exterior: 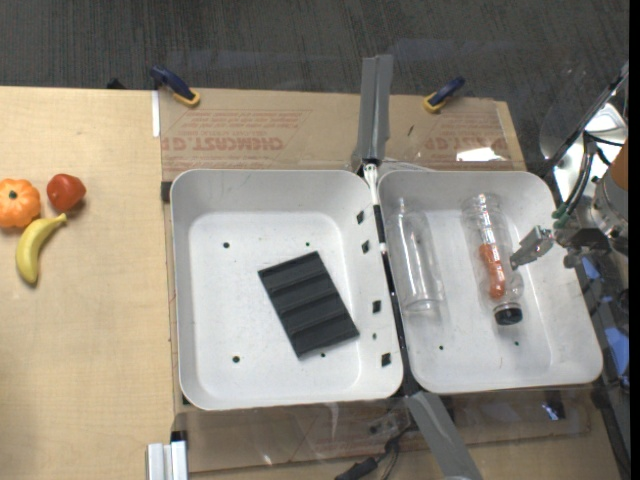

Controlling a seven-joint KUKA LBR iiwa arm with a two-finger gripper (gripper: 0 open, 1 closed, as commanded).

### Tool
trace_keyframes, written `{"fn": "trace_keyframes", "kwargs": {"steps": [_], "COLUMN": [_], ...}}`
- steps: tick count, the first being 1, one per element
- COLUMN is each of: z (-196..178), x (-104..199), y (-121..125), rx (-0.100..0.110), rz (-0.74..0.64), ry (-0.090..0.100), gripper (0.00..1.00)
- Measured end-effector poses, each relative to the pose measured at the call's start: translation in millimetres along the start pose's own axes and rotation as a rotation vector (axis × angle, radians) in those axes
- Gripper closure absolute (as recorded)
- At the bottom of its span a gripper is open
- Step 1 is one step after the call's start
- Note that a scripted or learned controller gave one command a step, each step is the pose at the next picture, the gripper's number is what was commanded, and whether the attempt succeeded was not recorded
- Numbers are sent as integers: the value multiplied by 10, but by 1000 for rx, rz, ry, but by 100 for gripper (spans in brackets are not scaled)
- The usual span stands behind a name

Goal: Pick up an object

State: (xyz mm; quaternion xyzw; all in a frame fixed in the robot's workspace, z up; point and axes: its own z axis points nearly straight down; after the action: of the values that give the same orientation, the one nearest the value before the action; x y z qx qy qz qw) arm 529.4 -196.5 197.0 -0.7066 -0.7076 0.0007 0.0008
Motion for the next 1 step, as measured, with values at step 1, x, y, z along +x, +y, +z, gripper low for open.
{"fn": "trace_keyframes", "kwargs": {"steps": [1], "z": [1050], "x": [101], "y": [75], "rx": [-2], "rz": [-136], "ry": [0], "gripper": [0]}}
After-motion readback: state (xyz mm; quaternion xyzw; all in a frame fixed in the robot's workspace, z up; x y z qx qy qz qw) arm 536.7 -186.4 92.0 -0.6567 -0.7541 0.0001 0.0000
